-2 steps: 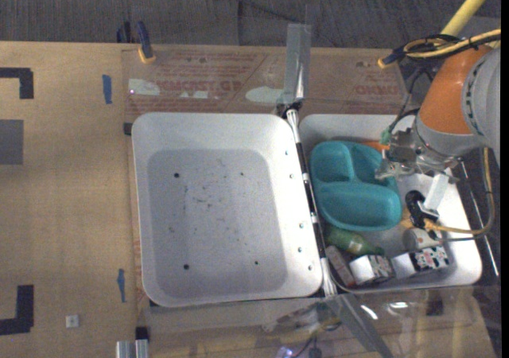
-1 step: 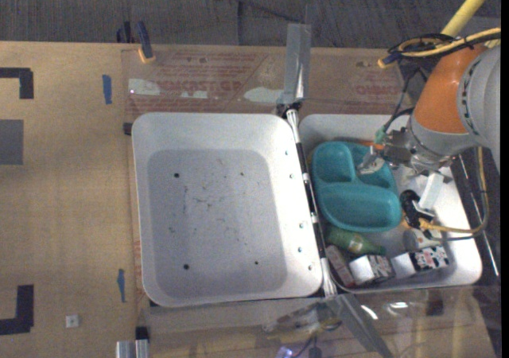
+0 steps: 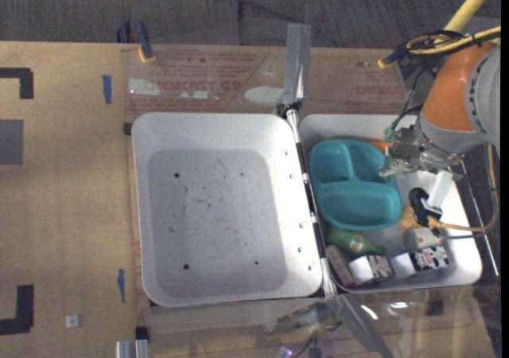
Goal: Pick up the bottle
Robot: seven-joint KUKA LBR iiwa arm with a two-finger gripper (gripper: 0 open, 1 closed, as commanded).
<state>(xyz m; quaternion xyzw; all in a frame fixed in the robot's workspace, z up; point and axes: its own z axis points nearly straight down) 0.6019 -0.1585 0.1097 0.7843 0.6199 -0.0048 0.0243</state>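
Plywood bench (image 3: 64, 189) sitting on dark carpet. Left bin (image 3: 151, 189) lying bare, scuffed. Right bin (image 3: 469, 261) holding teal tray (image 3: 350, 185), green bottle (image 3: 354, 242) lying at near edge beside small boxes (image 3: 402, 263). Gripper (image 3: 406, 159) hovering above; grip state: cannot tell.

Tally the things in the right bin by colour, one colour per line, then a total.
Teal: 1, the divided tray
Green: 1, the bottle
White with dark print: 2, small boxes
Total: 4 that can be told apart; the clutter under the arm is unclear.
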